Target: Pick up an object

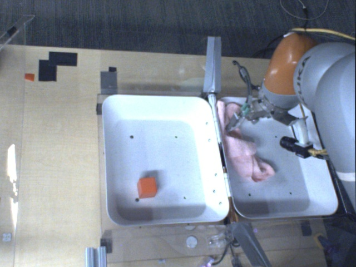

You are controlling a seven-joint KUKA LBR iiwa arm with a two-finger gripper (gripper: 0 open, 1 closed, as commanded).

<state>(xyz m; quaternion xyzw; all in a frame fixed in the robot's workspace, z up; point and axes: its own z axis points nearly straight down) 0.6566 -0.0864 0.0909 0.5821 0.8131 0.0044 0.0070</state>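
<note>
A pink cloth (243,152) lies crumpled along the left side of the right bin (289,202). My gripper (238,121) is low over the cloth's upper end, close to the bin's left wall, under the orange-banded wrist (286,65). An orange cube (147,187) sits alone in the lower left of the left bin (161,107), far from the gripper.
A grey divider post (212,65) stands between the bins at the back. The arm's grey body (334,110) covers the right bin's right side. A black cable connector (295,145) hangs from the arm over the right bin. Black and orange markers lie on the bench at far left.
</note>
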